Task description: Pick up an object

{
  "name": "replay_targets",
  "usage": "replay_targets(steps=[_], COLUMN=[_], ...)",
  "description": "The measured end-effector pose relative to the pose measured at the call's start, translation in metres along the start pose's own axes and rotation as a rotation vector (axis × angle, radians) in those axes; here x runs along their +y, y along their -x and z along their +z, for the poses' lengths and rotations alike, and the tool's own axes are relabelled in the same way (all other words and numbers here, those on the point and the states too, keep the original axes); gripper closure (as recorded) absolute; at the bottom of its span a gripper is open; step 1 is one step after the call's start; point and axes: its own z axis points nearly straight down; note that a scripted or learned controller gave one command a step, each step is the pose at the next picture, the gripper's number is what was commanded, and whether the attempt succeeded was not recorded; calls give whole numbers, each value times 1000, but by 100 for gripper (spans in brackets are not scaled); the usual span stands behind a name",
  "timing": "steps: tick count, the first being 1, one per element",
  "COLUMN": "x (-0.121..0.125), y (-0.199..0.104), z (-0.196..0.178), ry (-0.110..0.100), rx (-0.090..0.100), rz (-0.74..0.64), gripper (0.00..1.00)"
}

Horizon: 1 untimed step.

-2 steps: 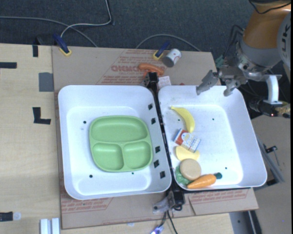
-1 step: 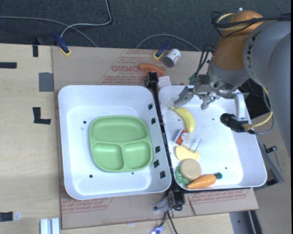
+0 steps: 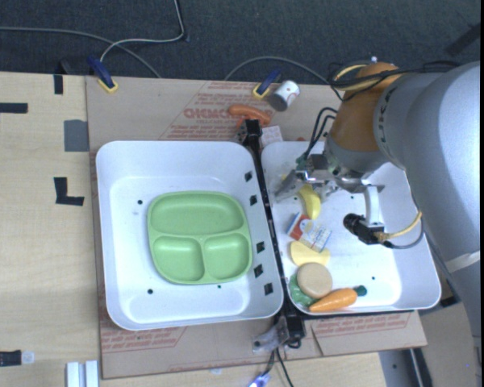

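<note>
Over the right bin (image 3: 403, 293), gripper (image 3: 309, 185) sat w/ a yellow banana (image 3: 310, 203) just below; grip state: can't tell.

Bench (image 3: 32, 240): pale wood top with black tape marks toward its left edge.
Cardboard sheet (image 3: 210, 115): brown, red printing, lies flat on the bench under both bins.
Left bin (image 3: 117, 216): white, shallow, rests on the cardboard.
Right bin (image 3: 403, 285): white, touching the left bin's right wall.
Clamps (image 3: 103, 75): blue and yellow, at the cardboard's far edge.
Cables (image 3: 145, 35): trail across the dark far surface.
</note>
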Motion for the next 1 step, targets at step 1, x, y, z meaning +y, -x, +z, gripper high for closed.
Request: replay_targets(steps=[1], x=[0], y=[0], z=[-10], ry=[1], rx=[-1], rz=[-1], gripper=[100])
